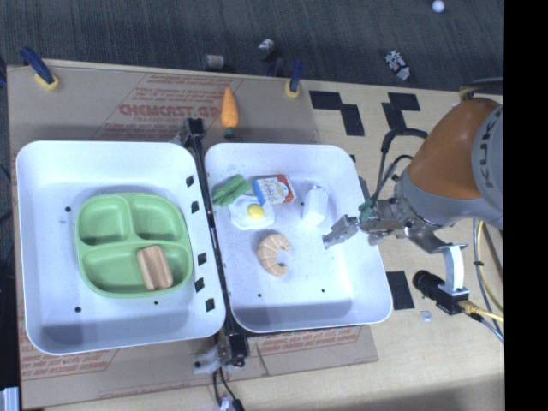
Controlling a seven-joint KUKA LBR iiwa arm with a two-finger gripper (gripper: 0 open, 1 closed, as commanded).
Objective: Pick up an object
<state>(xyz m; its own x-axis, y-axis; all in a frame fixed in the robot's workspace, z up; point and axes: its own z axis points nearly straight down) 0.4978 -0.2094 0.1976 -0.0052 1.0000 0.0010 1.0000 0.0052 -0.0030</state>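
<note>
The right bin (364, 294) holds several toy foods: a croissant (275, 253) near the middle, a fried egg (252, 214), a green vegetable piece (228, 188), a small red and white carton (274, 189) and a white cup-like piece (314, 204). My gripper (341, 230) hangs over the right side of this bin, to the right of the croissant and just below the white piece. It touches none of them, and nothing shows between its tips. The arm's grey wrist (428, 208) and orange band (454, 148) stretch off to the right.
The left bin (34, 255) bears a green divided plate (128, 217) with a sausage (155, 267) in its lower compartment. An orange carrot (229, 108) lies on the cardboard behind the bins. Black clips (199, 157) line the seam between the bins.
</note>
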